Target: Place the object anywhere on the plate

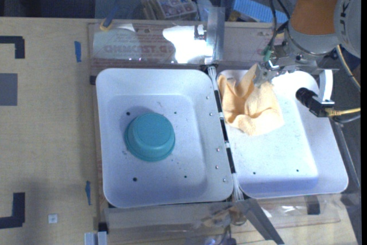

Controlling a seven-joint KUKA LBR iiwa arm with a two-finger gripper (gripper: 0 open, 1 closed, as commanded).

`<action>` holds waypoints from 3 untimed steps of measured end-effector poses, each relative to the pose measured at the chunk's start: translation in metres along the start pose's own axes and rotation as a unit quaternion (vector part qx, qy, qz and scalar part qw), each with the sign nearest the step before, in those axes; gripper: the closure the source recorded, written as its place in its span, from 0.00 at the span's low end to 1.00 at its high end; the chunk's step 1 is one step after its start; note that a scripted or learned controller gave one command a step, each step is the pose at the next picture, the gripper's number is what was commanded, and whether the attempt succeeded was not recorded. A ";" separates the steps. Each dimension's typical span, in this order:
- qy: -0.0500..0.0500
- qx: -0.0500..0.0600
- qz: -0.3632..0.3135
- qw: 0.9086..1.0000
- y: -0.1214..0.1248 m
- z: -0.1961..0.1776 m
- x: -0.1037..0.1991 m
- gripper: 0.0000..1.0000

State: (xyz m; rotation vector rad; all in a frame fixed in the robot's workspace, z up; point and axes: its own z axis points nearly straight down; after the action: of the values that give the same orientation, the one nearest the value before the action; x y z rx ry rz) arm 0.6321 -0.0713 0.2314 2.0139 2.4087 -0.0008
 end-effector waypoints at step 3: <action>0.000 -0.001 -0.390 0.921 0.008 -0.002 0.096 1.00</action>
State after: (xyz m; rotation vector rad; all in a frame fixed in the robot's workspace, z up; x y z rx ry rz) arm 0.6233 0.0246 0.2331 0.9140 3.0030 0.0018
